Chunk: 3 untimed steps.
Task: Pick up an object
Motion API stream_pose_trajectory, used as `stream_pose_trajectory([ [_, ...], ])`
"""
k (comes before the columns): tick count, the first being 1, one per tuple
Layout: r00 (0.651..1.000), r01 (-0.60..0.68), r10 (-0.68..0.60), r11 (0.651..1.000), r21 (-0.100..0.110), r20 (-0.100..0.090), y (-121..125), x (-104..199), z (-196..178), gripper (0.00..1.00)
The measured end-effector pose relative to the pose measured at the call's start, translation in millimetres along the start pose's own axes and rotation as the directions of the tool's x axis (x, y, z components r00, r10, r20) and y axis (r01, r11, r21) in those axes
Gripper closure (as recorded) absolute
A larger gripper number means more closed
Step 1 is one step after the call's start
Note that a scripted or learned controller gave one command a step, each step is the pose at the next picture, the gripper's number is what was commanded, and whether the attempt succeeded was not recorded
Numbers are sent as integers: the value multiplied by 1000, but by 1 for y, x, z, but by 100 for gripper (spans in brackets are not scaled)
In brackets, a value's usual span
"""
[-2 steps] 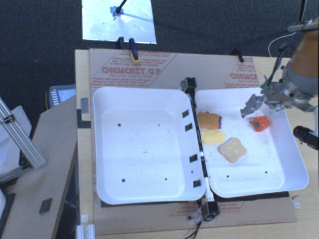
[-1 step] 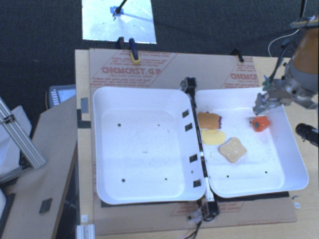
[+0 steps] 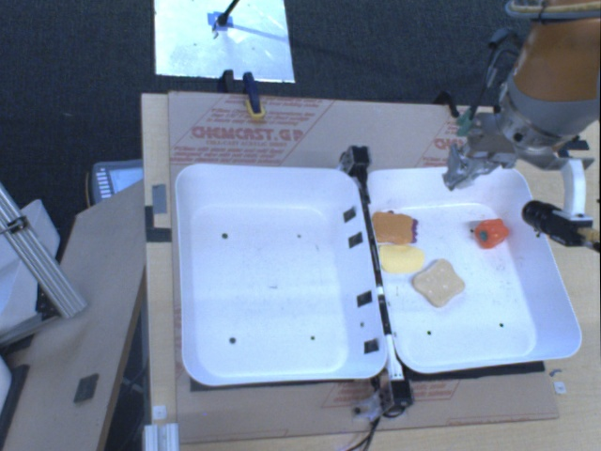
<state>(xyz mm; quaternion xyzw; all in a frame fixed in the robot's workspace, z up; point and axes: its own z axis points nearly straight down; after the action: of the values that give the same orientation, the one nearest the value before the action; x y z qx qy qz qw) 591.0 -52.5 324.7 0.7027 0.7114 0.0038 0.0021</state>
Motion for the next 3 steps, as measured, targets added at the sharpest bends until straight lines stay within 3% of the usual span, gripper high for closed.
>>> stream_pose_trajectory([
  [1, 1000, 1, -1, 1000, 4, -2, -54, 80, -20, 100],
  [2, 1000, 0, 0, 1000, 5, -1, -72, 157, -31, 100],
  [3, 1000, -8, 8, 1000, -6, -1, -102, 136, -132, 100],
])
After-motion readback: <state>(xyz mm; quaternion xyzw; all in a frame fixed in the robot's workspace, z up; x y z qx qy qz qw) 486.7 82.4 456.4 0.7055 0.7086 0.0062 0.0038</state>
